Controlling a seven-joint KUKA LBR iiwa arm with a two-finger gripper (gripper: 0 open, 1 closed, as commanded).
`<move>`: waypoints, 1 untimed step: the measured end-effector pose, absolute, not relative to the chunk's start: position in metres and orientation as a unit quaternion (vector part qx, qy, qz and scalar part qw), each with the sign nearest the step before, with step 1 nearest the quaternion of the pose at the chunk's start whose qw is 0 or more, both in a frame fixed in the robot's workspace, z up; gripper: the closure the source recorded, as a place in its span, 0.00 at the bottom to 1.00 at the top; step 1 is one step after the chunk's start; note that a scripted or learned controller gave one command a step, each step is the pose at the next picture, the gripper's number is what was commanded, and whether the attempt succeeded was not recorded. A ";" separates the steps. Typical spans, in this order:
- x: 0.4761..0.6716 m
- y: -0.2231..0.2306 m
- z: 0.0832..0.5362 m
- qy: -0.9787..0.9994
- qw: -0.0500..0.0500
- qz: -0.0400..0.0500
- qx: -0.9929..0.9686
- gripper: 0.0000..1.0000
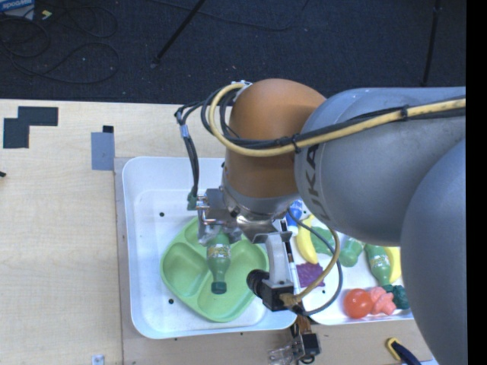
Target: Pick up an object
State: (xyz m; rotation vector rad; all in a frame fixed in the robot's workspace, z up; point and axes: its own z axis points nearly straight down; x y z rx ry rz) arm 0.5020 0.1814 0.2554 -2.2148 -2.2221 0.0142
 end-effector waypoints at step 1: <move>0.503 0.180 0.262 -0.708 0.004 0.009 -0.707 1.00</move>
